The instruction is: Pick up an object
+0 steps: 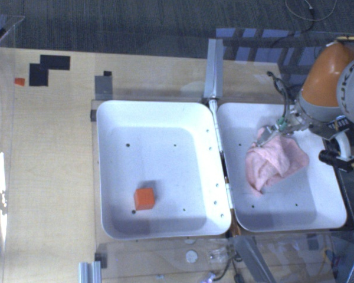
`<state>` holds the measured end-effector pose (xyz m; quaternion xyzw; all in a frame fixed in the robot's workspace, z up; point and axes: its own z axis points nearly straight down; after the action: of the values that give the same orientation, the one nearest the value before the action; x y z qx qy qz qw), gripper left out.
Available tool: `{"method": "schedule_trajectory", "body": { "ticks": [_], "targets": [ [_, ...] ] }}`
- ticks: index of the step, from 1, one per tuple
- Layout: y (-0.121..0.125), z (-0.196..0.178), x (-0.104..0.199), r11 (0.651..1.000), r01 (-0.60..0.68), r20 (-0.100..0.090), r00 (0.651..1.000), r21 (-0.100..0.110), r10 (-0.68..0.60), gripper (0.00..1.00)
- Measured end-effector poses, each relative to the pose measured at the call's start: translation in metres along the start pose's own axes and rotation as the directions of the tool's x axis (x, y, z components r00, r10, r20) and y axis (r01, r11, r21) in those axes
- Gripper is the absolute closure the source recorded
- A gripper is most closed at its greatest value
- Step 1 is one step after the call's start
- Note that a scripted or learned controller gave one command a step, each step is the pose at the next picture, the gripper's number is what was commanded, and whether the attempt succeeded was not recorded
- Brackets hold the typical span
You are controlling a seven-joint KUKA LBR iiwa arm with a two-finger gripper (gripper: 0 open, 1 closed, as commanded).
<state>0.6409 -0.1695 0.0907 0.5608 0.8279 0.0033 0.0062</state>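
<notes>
A crumpled pink cloth [275,164] lies in the right bin [318,214], with its upper corner drawn up toward the gripper. My gripper [282,126] is at that corner, near the bin's far side, and its fingers are shut on the cloth's edge. An orange block [144,198] rests in the left bin [165,119], near its front left corner, far from the gripper.
The grey arm with its orange band [325,78] reaches in over the right bin's far right corner. A metal divider [213,69] stands behind the gap between the bins. Black and orange markers [44,69] sit on the bench at the far left.
</notes>
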Motion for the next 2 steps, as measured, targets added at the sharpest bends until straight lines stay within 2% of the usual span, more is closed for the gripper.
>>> {"method": "schedule_trajectory", "body": {
  "ticks": [1, 2],
  "targets": [
    [0.0038, -0.0135, 0.0001, 1.0, 0.001, 0.004, 1.0, -0.009, -0.001, 1.0],
    [0.0037, -0.0136, 0.0, 1.0, 0.001, 0.004, 1.0, -0.009, -0.001, 0.0]
  ]
}}
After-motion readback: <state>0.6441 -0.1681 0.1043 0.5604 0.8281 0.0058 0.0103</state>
